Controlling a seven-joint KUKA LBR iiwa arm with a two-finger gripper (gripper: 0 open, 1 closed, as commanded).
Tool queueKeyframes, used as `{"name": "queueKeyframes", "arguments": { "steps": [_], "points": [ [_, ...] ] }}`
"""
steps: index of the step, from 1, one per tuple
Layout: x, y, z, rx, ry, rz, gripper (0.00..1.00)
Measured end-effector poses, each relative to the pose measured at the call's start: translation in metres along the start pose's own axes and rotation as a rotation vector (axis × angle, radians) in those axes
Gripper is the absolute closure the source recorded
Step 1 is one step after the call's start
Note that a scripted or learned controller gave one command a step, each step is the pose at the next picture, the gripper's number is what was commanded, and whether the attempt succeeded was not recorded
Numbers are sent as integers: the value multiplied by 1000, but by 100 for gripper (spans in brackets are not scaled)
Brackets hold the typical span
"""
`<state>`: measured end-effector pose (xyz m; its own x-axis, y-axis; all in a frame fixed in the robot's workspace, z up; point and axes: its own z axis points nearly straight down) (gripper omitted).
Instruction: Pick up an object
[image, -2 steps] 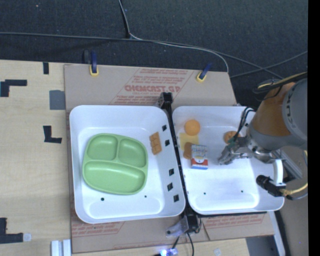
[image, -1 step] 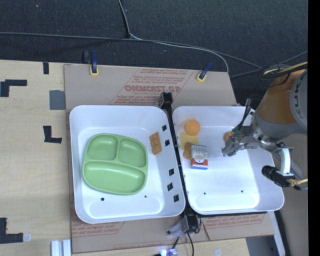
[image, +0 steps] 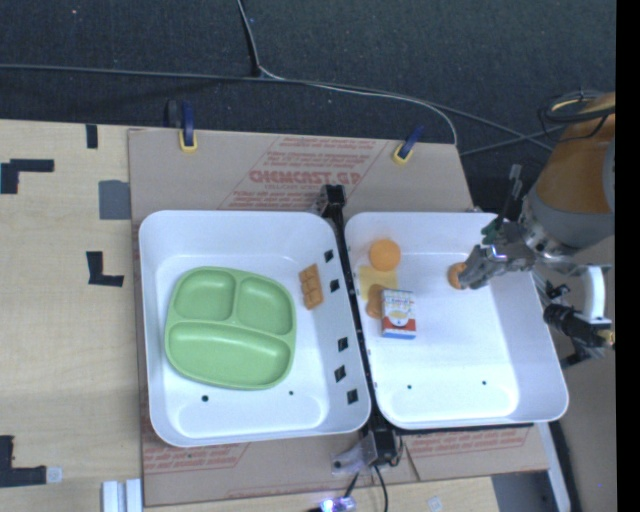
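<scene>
While a green divided plate (image: 231, 328) sits in the left bin (image: 160, 240), the gripper (image: 470, 272) clamps a small orange object (image: 456, 276) over the right bin (image: 540, 395).

Arm (image: 575, 190) reaches from right, tool (image: 480, 268) low, tilted left.

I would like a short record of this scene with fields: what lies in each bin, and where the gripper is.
left bin: green divided plate; small orange waffle piece near its right wall
right bin: orange ball; small carton with a brown item beside it; small orange object
gripper: low at the right bin's upper right, right next to the small orange object
grasp: cannot tell
</scene>
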<state>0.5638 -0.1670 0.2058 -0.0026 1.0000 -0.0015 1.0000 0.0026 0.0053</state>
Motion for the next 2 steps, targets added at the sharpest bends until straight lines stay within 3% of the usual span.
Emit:
{"name": "queueKeyframes", "arguments": {
  "steps": [1,2],
  "points": [
    [1,1,-18,4,2,1,100],
    [58,13,-18,6,3,-5,100]
  ]
}}
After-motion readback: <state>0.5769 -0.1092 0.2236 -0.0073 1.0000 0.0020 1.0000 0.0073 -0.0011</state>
